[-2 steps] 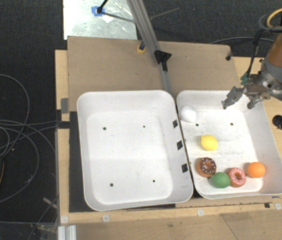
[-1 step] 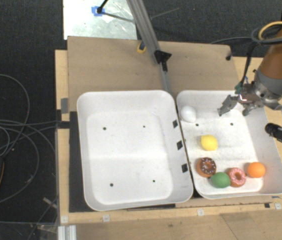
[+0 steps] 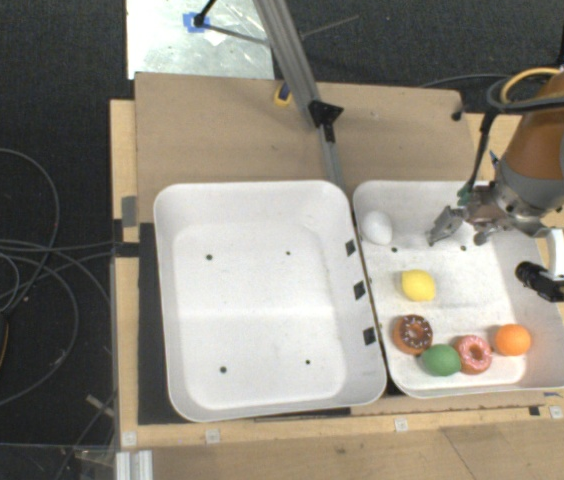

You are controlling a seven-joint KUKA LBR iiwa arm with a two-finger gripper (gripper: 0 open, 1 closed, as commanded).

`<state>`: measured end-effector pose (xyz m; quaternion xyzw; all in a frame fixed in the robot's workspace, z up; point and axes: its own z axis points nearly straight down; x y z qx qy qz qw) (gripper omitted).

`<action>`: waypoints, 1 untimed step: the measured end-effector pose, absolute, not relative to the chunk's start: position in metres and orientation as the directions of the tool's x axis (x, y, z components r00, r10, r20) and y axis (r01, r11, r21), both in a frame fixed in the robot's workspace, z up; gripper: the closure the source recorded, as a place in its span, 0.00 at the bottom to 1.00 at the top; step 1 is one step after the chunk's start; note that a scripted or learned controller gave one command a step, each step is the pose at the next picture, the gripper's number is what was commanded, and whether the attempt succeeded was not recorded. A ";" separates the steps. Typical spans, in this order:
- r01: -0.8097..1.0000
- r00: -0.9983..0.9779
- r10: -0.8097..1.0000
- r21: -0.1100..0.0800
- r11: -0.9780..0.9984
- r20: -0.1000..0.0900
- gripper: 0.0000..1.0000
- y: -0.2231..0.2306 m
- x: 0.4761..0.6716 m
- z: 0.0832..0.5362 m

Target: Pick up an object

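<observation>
Desk: two white bins side by side. Right bin contents: white ball at the far left corner; yellow lemon mid-bin; along the near edge, chocolate donut, green ball, pink donut, orange. My gripper hangs above the far part of this bin, fingers spread apart, nothing between them. Left bin: bare white floor.

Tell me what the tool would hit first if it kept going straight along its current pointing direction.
Likely the white ball: the tool points left across the right bin toward it. Depth is unclear; it may meet the bin floor first.
</observation>
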<state>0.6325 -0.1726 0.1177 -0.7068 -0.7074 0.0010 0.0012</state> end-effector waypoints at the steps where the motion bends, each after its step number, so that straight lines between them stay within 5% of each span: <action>1: 1.000 -0.001 1.000 0.005 0.001 -0.001 1.00 -0.173 0.635 0.132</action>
